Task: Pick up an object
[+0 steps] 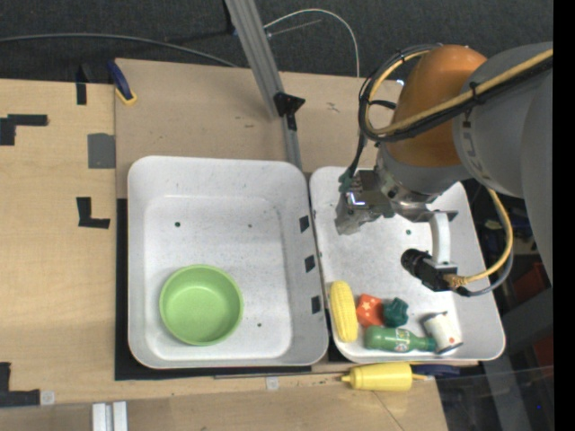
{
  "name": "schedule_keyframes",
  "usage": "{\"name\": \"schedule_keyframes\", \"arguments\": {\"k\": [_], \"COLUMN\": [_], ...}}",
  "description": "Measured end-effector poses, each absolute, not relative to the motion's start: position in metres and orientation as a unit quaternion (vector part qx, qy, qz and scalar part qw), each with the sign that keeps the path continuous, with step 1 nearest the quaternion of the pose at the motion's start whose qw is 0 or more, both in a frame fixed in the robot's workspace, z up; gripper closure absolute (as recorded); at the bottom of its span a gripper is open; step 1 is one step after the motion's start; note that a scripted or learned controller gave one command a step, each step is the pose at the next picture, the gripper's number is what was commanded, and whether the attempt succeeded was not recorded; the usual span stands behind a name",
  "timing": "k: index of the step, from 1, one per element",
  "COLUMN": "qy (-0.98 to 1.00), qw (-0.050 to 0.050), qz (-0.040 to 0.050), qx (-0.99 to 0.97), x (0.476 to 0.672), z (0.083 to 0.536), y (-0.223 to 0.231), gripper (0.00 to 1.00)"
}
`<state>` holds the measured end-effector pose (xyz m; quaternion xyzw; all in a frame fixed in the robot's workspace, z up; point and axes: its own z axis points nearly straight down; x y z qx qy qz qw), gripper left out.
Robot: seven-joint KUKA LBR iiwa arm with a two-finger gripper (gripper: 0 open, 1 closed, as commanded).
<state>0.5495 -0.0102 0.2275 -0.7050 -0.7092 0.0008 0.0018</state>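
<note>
Status: pick not yet made. Gripper (352,212) hangs over the upper left of the right bin (476,335); whether its jaws are wide or narrow cannot be told, and nothing shows between them. Candidates along the near edge, untouched: corn cob (342,310), green bottle (396,338), white cup (444,329). Left bin (216,180): green bowl (201,304).

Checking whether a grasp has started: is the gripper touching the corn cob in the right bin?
Apart. The camera view shows the gripper near the bin's upper left, with bare white floor between it and the corn cob lower down.
</note>
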Motion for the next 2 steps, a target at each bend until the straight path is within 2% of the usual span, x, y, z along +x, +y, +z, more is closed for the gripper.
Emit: {"name": "schedule_keyframes", "arguments": {"k": [2], "qy": [-0.710], "qw": [0.002], "qz": [0.0010], "qx": [-0.704], "x": [0.532], "z": [0.231], "y": [0.097], "gripper": [1.00]}}
